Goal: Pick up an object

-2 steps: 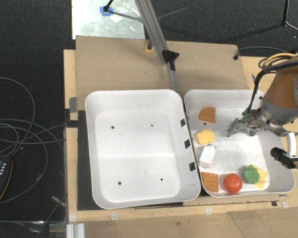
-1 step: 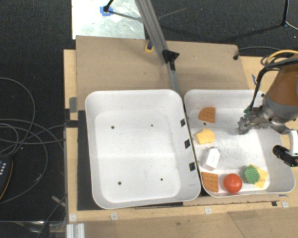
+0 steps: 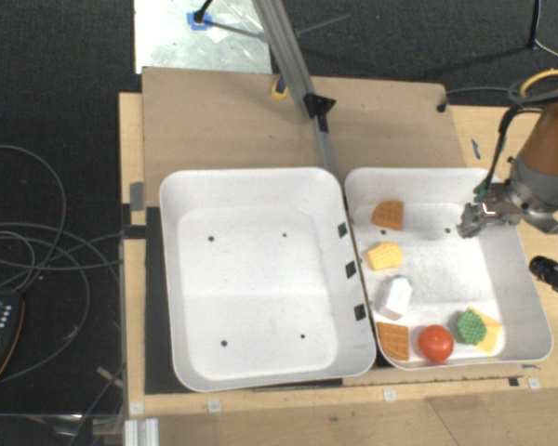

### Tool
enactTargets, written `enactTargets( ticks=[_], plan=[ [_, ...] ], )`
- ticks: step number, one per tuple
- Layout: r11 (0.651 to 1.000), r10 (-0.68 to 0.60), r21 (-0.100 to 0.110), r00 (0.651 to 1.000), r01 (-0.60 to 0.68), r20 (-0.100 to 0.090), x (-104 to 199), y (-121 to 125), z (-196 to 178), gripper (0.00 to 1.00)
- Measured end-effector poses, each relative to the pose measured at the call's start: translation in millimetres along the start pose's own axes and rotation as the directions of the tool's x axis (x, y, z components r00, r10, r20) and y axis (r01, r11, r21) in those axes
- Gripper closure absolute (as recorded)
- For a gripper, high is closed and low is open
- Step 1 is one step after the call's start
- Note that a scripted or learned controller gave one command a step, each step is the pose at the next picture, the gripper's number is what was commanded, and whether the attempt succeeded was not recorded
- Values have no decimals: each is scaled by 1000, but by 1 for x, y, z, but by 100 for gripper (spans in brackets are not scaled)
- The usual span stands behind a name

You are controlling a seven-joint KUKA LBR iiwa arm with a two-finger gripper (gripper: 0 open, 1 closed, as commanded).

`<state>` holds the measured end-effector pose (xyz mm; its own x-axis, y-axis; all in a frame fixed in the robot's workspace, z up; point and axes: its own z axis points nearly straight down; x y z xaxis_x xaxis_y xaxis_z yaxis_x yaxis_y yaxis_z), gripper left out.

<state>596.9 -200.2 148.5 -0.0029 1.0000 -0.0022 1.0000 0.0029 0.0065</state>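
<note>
The right bin (image 3: 530,295) holds several small items: an orange-brown piece (image 3: 388,215) at the back, a yellow block (image 3: 383,255), a white block (image 3: 396,296), a waffle-like orange piece (image 3: 392,339), a red ball (image 3: 435,343) and a green and yellow piece (image 3: 475,328) at the front. My gripper (image 3: 471,223) hangs over the back right part of this bin, to the right of the orange-brown piece and apart from every item. Nothing shows between its tips.
The left bin (image 3: 177,249) sits beside the right one, joined by black clips (image 3: 351,269) along the shared wall. A grey pole (image 3: 288,40) slants over the bench from the back. Cables lie on the floor at the left.
</note>
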Motion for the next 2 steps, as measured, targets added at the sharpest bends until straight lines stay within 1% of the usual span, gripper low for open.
enactTargets(
  ticks=[1,2],
  plan=[
    [1000,-2,-1,1000,2,0,-5,8,-47,100],
    [1000,-2,1,1000,2,0,-5,10,-75,100]
  ],
)
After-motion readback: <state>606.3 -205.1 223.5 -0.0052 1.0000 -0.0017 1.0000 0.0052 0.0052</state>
